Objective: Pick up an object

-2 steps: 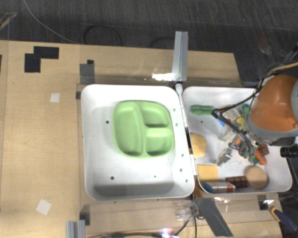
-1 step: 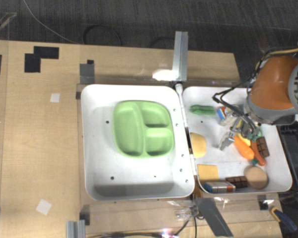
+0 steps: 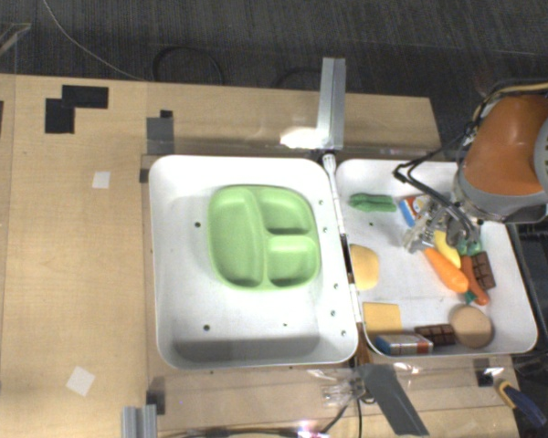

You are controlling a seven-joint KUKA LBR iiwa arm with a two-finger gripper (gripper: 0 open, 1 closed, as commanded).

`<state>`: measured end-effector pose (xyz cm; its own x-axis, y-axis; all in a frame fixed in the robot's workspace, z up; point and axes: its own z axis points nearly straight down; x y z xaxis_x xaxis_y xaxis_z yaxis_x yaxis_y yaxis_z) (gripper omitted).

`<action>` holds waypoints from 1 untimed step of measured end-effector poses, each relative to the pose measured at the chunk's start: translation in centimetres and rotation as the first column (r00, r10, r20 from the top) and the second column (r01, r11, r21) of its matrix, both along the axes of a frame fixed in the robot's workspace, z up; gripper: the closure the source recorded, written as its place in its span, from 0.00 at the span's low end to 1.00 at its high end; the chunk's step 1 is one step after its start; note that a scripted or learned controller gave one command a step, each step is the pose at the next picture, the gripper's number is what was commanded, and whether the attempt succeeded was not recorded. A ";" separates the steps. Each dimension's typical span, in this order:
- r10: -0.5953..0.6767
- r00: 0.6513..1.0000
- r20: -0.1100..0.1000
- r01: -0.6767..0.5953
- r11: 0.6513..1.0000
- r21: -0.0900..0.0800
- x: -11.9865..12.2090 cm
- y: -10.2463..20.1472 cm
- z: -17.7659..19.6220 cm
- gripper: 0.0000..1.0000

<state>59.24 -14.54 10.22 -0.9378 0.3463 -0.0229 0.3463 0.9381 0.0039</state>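
Worktop (image 3: 64, 272): I saw a pale wooden surface carrying two shallow white bins side by side, with black patches near its far left corner.
Left bin (image 3: 178, 327): it held one thing, a green divided tray (image 3: 260, 235) lying flat near the middle.
Right bin (image 3: 521, 331): it held all the small things, and the arm reached into it from the right.
Arm (image 3: 511, 158): grey with an orange band, it hung over the far right part of the right bin with black cables looped beside it.
Gripper (image 3: 427, 231): I saw it low over the bin floor beside the carrot's upper end; I could not tell from my feed whether its fingers were parted or closed, and I saw nothing between them.
Carrot (image 3: 449, 272): orange, lying at a slant just below the gripper, with a yellow piece (image 3: 447, 249) next to it.
Green pod (image 3: 373, 203): near the far edge of the bin, left of the gripper.
Brown egg-like ball (image 3: 471, 327): near the front right corner, by a dark bar (image 3: 436, 336).
Yellow rounded piece (image 3: 363, 267): against the left wall, with a tan square (image 3: 382, 317) in front of it.
Chocolate bar (image 3: 482, 270): right of the carrot.
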 end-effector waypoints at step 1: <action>0.000 1.000 -0.001 0.000 1.000 0.000 0.0 0.0 -0.1 0.00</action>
